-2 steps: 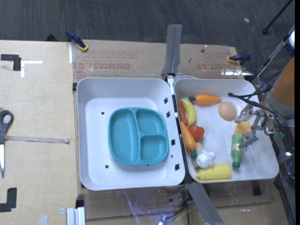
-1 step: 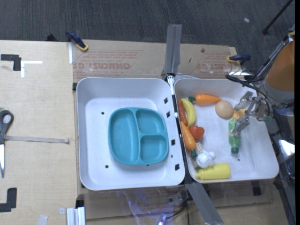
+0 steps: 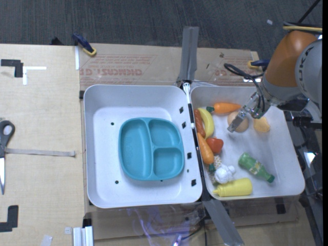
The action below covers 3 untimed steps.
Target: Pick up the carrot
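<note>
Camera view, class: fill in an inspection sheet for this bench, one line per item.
Surface: two white bins side by side on a bench.
Job's things: carrot at the right bin's far end; a second carrot by the divider.
Clutter: banana, green bottle, yellow bottle; blue divided plate in left bin.
Grippers: gripper low over the right bin, near a tan item.
Cables: black cable by the wrist.
Surroundings: scissors, dark carpet.
</note>
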Each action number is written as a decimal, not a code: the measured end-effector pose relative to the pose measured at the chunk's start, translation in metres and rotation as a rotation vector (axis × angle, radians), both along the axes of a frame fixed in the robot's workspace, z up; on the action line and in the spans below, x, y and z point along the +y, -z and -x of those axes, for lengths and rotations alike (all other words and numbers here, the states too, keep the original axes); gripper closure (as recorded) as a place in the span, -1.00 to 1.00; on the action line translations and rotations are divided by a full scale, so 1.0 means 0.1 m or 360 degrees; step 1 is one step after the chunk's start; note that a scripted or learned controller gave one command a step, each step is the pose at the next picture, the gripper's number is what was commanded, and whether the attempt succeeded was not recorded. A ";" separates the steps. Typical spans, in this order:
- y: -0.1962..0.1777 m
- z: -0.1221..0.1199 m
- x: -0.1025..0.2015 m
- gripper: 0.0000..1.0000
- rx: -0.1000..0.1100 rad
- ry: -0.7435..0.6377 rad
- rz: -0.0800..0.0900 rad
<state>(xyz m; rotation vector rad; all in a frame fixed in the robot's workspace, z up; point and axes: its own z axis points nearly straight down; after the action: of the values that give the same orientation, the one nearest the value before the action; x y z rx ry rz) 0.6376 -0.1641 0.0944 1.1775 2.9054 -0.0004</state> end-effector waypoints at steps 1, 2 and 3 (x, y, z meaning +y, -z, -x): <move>0.01 -0.12 0.49 -1.00 0.0009 0.0408 0.0003; 0.01 -0.19 0.56 -1.00 0.0015 0.0686 0.0009; 0.02 -0.21 0.50 -1.00 0.0007 0.1399 -0.0005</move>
<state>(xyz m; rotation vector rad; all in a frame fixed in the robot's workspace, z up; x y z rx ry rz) 0.6588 -0.1144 0.0927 2.3057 2.1324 -0.0031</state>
